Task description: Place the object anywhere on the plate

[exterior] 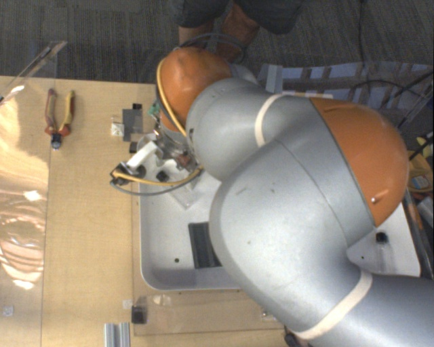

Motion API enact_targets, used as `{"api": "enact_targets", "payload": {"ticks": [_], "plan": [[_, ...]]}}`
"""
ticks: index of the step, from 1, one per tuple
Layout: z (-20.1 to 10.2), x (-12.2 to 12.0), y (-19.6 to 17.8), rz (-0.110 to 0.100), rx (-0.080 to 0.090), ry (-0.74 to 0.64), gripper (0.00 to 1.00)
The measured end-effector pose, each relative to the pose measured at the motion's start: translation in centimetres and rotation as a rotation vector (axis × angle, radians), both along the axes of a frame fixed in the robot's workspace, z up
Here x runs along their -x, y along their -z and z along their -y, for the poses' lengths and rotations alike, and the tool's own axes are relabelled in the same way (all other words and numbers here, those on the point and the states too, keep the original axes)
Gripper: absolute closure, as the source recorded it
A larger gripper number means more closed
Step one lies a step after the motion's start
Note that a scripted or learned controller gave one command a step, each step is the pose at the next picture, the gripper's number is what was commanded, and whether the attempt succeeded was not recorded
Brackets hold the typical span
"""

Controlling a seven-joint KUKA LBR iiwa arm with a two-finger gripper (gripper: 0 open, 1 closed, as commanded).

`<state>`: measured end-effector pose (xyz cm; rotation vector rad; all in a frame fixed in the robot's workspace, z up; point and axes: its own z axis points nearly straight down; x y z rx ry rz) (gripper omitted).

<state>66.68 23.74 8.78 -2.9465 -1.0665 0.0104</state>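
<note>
Since the arm [298, 203] covers most of the bin [163, 271], object, grip point and gripper state cannot be told.

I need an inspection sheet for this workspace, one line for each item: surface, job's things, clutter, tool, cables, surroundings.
Surface: wooden bench; one white bin shows below the arm, with a dark slot in its floor.
Job's things: nothing seen; the arm covers most of the bin.
Clutter: red-handled pliers on the bench at upper left; a small black block by the bin's lower corner; clear plastic sheet along the left side.
Tool: at the arm's left end, over the bin's upper edge; its state cannot be told.
Cables: yellow cable along the wrist, looping under the tool.
Surroundings: grey carpet beyond the bench; a person at the top.
</note>
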Motion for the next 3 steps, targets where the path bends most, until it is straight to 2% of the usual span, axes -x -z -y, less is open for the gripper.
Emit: {"api": "enact_targets", "payload": {"ticks": [1, 2, 3], "plan": [[0.1, -0.2, -1.3, 0.009, -0.001, 0.001, 1.00], [0.1, 1.1, -6.2, 0.013, 0.003, -0.326, 1.00], [0.1, -0.4, -0.2, 0.019, 0.002, -0.672, 1.00]]}}
